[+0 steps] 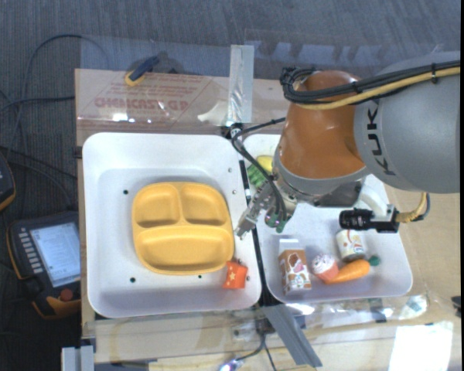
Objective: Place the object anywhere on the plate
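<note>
The yellow three-compartment plate [182, 226] lies in the left white bin [108, 168], with nothing on it. A small orange-red object [234, 275] sits on the bin floor just off the plate's near right corner. My gripper [257, 211] hangs over the divider between the two bins, close to the plate's right edge and above the orange-red object. A small green thing [277, 221] shows right beside the gripper; whether it is held cannot be made out. The arm's orange band and grey wrist hide the far part of the right bin.
In the right bin [394, 280] lie a small brown carton [292, 270], a white and pink toy [322, 265], a carrot [352, 270], a little jar [349, 244] and a green-yellow item [257, 168] at the far left. Cardboard [139, 95] lies behind the bins.
</note>
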`<state>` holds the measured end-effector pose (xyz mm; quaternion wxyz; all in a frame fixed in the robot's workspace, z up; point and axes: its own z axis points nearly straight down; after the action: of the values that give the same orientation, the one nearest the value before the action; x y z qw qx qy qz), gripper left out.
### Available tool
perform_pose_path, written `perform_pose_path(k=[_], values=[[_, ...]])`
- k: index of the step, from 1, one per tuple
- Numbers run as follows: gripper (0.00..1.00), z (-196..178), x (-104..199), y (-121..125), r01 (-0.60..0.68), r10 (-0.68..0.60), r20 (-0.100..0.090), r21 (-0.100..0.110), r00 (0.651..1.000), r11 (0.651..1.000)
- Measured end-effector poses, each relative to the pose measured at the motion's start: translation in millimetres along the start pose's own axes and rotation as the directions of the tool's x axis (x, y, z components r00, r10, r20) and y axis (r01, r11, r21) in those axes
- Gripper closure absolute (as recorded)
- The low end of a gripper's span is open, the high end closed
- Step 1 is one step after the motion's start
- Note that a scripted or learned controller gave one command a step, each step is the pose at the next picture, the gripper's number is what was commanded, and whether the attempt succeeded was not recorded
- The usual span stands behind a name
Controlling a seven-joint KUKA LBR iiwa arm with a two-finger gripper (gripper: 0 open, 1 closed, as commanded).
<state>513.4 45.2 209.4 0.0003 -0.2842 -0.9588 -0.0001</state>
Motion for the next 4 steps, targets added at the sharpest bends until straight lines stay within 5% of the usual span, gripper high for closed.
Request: perform_pose_path(k=[1,2,3,4], values=[[1.00,16.1,-53.4,42.5,-0.240,0.240,0.001,0.001,0.971,0.971],[1.00,-45.9,28.4,40.0,-0.228,0.228,0.000,0.001,0.974,0.974],[1.00,-65.1,73.7,59.0,-0.203,0.203,0.001,0.001,0.979,0.979],[0.00,-65.1,73.6,58.8,-0.203,0.203,0.001,0.001,0.979,0.979]])
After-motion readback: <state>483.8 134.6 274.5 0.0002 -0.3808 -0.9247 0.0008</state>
